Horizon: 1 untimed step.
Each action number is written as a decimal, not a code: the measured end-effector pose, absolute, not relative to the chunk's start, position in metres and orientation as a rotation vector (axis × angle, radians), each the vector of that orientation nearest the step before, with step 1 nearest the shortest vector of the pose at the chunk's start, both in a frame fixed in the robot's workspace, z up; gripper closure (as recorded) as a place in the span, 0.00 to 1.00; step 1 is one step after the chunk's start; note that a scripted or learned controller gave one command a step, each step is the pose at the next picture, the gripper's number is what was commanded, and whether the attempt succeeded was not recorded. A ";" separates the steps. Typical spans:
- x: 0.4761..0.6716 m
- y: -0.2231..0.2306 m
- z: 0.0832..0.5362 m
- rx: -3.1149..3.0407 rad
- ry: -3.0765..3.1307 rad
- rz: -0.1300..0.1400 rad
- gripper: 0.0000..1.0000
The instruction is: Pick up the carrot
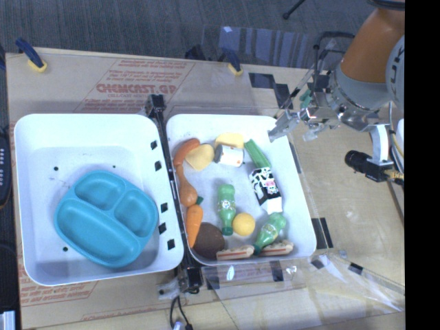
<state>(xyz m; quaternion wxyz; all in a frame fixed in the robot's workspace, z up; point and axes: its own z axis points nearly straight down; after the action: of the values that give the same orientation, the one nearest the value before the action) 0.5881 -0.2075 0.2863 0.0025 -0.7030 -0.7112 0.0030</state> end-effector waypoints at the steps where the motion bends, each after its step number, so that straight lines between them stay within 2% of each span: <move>1: 0.561 -0.111 0.218 -2.149 -2.275 0.013 0.00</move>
<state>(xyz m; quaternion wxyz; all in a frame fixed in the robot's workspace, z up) 0.5613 -0.1109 0.2178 0.0061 -0.6867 -0.7269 0.0042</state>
